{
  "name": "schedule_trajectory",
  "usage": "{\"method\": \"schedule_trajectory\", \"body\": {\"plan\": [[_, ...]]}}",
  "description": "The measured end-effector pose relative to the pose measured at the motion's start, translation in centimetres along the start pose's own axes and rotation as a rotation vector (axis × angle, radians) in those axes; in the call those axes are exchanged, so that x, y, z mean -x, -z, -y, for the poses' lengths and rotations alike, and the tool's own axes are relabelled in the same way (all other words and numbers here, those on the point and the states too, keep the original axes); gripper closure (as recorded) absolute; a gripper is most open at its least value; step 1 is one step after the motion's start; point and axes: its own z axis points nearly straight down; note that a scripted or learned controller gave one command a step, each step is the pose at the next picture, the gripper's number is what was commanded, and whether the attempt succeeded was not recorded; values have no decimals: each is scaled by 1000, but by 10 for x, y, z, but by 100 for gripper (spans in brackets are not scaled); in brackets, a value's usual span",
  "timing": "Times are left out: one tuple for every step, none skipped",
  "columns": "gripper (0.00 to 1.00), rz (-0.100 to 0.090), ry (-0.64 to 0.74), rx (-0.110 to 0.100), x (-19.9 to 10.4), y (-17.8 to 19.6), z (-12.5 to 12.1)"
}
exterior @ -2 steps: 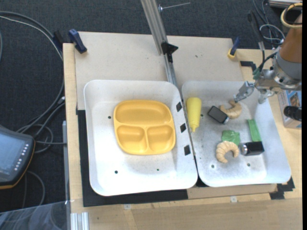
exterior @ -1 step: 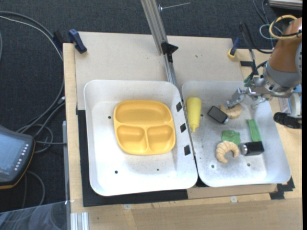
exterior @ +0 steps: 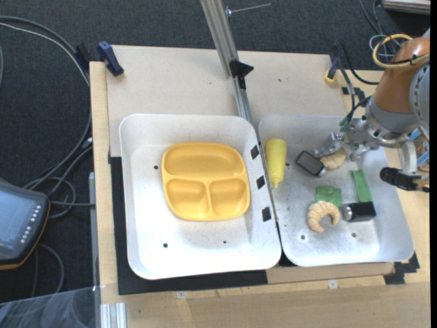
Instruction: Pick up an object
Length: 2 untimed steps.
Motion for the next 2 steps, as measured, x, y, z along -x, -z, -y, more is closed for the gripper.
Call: {"method": "schedule_trajectory", "body": {"plan": [[100,3,2,7,0,15,-2],[100,4,0,7,5,65,-12]]}}
